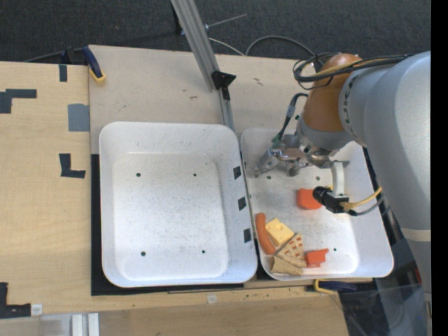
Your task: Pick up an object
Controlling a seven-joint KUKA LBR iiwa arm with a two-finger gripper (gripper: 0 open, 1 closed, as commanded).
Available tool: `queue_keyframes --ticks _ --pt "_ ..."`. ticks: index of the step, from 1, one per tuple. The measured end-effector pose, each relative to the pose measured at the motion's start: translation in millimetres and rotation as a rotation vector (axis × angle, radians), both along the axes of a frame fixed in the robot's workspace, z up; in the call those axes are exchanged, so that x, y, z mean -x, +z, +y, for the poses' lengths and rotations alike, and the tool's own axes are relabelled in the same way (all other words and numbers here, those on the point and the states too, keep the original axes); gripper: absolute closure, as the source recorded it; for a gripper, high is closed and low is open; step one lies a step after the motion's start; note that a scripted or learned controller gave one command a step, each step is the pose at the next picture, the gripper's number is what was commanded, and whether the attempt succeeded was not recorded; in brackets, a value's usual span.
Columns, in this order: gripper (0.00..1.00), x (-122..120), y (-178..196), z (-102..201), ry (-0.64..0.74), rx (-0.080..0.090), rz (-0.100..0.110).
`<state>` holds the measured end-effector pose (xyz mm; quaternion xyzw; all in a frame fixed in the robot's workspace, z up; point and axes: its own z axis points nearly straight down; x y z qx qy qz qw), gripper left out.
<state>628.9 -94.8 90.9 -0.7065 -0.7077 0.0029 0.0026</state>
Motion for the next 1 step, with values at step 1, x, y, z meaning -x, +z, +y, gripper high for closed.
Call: queue_keyframes --ticks 1 --pt "1.00 -1.8 13.7 0.7 0.002 0.000 -0.005"
